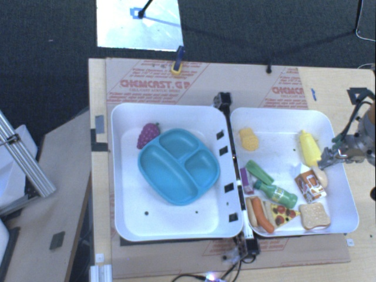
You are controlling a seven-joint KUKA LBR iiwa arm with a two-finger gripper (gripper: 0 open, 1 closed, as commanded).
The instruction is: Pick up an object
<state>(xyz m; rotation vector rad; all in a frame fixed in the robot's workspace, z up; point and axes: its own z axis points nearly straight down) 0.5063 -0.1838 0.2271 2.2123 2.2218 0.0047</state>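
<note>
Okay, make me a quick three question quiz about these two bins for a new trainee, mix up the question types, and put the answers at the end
1. True or false: the blue divided plate lies in the right bin.
2. Which item sits nearest the hand? A) purple grapes B) yellow mustard bottle C) bread slice
3. Fill in: the grapes lie in the ___ bin.

Key: 1 false; 2 B; 3 left.
</note>
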